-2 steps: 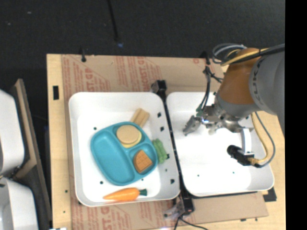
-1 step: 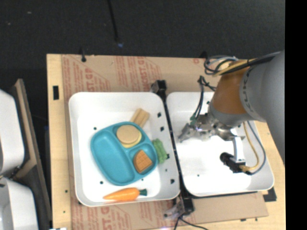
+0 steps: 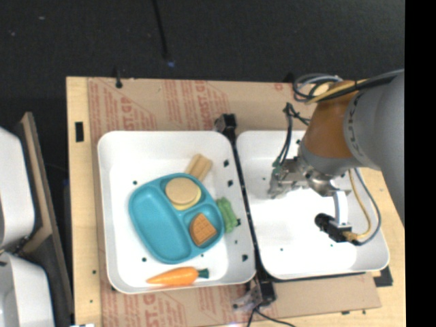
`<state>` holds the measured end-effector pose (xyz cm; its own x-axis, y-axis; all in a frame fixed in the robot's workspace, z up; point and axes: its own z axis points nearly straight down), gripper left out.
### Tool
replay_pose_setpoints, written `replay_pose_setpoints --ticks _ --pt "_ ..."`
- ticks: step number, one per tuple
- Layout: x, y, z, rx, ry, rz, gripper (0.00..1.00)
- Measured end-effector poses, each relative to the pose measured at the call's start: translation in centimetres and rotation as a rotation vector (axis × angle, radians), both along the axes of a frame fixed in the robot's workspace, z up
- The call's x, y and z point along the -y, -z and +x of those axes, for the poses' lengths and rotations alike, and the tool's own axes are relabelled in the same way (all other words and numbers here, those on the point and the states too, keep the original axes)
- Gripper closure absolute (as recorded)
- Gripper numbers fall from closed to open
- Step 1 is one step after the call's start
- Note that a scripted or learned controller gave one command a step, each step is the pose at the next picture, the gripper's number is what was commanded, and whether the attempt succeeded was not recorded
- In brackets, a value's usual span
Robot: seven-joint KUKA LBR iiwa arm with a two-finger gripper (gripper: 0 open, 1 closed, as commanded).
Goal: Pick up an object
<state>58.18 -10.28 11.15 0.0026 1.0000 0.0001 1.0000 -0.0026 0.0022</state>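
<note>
White plastic forms the left bin [image 3: 109, 182], where we find every loose thing. A blue sectioned tray [image 3: 160, 227] lies slanted in its middle, long axis running from upper left to lower right. One compartment holds a round pale biscuit [image 3: 183, 191], another a brown waffle-like piece [image 3: 202, 229]. A tan wooden block [image 3: 199, 165] rests against the tray's upper edge, a green piece [image 3: 227, 214] sits just beside its right edge, and an orange carrot [image 3: 176, 276] lies below it near the front wall, long axis almost left to right.

Moving right, across the divide, the right bin [image 3: 300, 261] carries the arm. Its tool [image 3: 278, 182] hangs over the upper left part of that bin, and we cannot tell how it is set.

We judge that any pick calls for a move leftward: all candidates lie to the tool's left, with the green piece nearest and the carrot farther, down and left.
</note>
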Motion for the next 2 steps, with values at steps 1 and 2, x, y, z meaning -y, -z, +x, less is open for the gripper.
replay_pose_setpoints --ticks 1,2 --pt "-0.5 -6.1 -0.2 0.004 -0.003 0.000 1.00" --pt "-1.4 -11.7 0.0 0.004 -0.003 0.000 1.00"
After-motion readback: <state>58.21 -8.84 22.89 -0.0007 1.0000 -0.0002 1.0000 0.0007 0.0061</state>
